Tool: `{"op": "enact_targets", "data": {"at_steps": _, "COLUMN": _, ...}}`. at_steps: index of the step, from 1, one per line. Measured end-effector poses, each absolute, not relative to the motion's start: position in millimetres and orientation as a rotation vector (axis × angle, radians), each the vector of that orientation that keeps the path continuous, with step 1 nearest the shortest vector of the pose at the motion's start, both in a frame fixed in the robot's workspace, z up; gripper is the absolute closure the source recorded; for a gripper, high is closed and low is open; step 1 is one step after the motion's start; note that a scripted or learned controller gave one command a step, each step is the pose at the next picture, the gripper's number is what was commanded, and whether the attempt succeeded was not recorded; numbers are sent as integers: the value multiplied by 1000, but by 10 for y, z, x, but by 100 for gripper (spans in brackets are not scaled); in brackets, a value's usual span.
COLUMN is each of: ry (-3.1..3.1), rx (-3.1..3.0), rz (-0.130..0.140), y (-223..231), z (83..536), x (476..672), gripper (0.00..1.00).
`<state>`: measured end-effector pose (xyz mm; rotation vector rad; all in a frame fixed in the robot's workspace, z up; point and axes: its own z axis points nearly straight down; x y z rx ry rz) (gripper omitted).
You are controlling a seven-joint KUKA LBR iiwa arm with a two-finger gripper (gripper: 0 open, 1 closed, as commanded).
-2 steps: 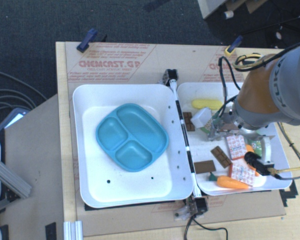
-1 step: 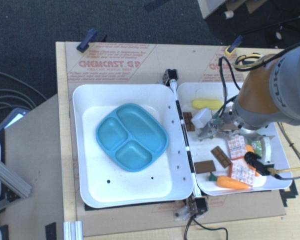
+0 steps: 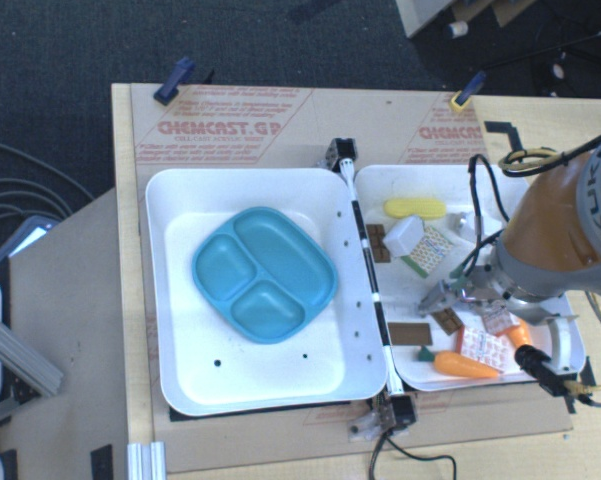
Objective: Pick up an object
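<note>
The gripper is down inside the right bin, toward that bin's near half, with the grey arm and its orange band reaching in over the bin's right edge; whether it is wide, narrow or closed on anything cannot be told, since the metal parts blur together with the clutter under them. Just beside the gripper, on its near side, a small brown block lies on the bin floor, and it is unclear whether the two touch. A red-and-white printed packet sits a little further toward the bin's near right corner, with an orange carrot lying along the near edge and a flat brown piece near the dividing wall. Toward the far edge of the right bin rest a yellow banana-shaped toy, a white box with a green speckled face and a dark brown block against the divider. The left bin holds a blue three-compartment plate lying flat near its middle, its sections bare. The bench top behind the bins is brown board printed in red with "CHEMCAST GP", readable behind the left bin and partly repeated behind the right one; a blue clamp grips the far left corner and a yellow-and-blue clamp the far edge to the right. The print on the packet is too small to read.
</note>
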<state>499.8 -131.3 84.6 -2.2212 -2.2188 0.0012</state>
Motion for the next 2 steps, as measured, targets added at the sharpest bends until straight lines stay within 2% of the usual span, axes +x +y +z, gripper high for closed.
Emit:
{"op": "enact_targets", "data": {"at_steps": 1, "ry": -2219, "rx": -2222, "rz": 0, "y": -1308, "z": 940, "x": 4999, "gripper": 100}}
{"op": "enact_targets", "data": {"at_steps": 2, "ry": -2223, "rx": -2220, "rz": -3, "y": -533, "z": 1851, "x": 5418, "gripper": 100}}
